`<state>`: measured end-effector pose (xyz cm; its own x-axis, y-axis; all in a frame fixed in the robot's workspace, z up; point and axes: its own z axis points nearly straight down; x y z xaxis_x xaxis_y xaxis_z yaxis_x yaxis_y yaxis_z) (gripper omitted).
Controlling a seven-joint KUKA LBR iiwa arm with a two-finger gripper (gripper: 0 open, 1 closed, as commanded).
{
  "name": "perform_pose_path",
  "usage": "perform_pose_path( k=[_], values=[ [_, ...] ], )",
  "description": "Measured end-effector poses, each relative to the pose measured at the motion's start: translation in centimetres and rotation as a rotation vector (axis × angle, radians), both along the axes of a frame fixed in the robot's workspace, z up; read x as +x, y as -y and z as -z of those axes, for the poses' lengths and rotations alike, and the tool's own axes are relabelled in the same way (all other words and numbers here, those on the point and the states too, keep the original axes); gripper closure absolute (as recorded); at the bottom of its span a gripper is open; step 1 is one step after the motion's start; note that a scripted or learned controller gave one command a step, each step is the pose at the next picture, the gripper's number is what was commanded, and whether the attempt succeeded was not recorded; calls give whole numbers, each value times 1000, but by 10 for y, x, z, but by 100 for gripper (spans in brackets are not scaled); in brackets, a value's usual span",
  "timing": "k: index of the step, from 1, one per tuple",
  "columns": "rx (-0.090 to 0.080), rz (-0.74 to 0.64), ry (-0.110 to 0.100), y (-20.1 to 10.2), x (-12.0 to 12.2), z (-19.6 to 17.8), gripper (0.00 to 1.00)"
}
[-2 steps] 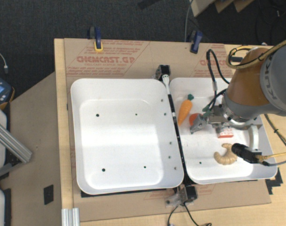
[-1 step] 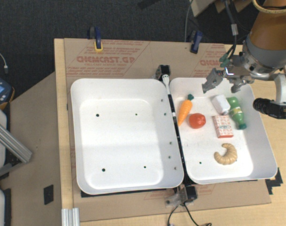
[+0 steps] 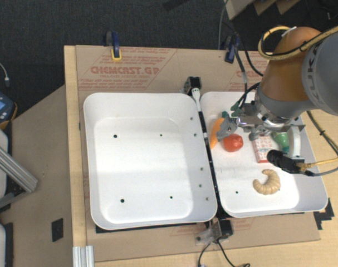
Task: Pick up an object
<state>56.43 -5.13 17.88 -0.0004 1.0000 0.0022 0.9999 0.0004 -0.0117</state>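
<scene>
Over the right bin (image 3: pixel 308 202), the arm (image 3: pixel 294 71) hung low with its gripper (image 3: pixel 256 128) among the clustered objects; we could not tell whether the jaws were open or closed, since the wrist hid them from above. We judged the main risk to be a crowded grasp: the red tomato (image 3: pixel 232 143), the orange carrot (image 3: pixel 215 133), the pink-and-white packet (image 3: pixel 263 148) and a green item (image 3: pixel 282 138) all lay close together beside the gripper, so the jaws might have nudged one aside or closed on an edge and slipped; nothing showed between them, so we counted no object as held. The tomato sat just left of and below the gripper, touching or nearly touching the carrot; the tan croissant-shaped piece (image 3: pixel 268 182) lay apart, nearer the bin's front edge; the left bin (image 3: pixel 102 107) on the counter (image 3: pixel 74 149) held nothing we used.
</scene>
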Motion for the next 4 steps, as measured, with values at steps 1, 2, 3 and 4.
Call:
perform_pose_path(
  k=[1, 2, 3, 4],
  values=[
    [-2, -5, 16, -62, 33, -6, 0],
    [-2, 0, 13, -59, 32, -6, 0],
    [-2, 0, 13, -59, 32, -6, 0],
    [-2, 6, 8, 2, 4, -6, 0]
  ],
)
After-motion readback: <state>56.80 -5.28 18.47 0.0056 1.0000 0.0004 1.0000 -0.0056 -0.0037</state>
